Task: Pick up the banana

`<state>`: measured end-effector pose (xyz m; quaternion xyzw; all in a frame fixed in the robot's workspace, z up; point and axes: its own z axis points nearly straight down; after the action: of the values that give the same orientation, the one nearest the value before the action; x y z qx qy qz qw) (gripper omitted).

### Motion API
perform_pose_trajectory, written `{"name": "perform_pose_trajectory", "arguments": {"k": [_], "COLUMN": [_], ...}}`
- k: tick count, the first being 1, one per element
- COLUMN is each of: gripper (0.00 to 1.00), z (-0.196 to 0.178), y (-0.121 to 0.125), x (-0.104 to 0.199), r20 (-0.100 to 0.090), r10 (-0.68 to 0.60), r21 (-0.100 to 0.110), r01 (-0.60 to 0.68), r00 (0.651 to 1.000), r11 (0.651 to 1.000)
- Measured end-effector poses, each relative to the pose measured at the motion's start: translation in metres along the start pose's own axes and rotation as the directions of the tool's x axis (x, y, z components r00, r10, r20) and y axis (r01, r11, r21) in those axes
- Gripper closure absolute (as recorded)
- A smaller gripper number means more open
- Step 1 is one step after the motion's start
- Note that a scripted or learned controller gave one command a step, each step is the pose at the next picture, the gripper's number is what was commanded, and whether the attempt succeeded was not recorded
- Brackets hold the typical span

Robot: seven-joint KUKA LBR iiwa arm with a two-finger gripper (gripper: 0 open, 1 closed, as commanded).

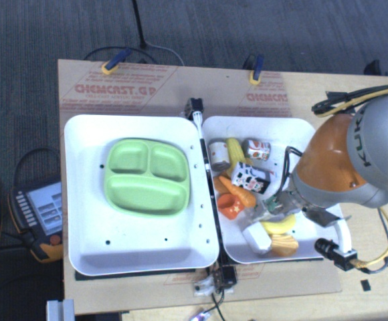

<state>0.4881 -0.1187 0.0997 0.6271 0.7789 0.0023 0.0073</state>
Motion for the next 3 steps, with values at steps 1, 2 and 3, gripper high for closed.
{"name": "perform_pose_trajectory", "arguments": {"k": [1,2,3], "gripper": [1.0,0.0,0.0], "z": [-0.085,-0.084,-0.008], "y": [0.09,0.089,0.147], "x": [0.031,0.031,-0.023], "r20": [-0.007,-0.007,-0.003], "r10": [0.015,0.016,0.107], "r21": [0.01,0.014,0.016], "r01": [-0.015,-0.016,-0.107], "r00": [1.0,1.0,0.994], "r11": [1.0,1.0,0.994]}}
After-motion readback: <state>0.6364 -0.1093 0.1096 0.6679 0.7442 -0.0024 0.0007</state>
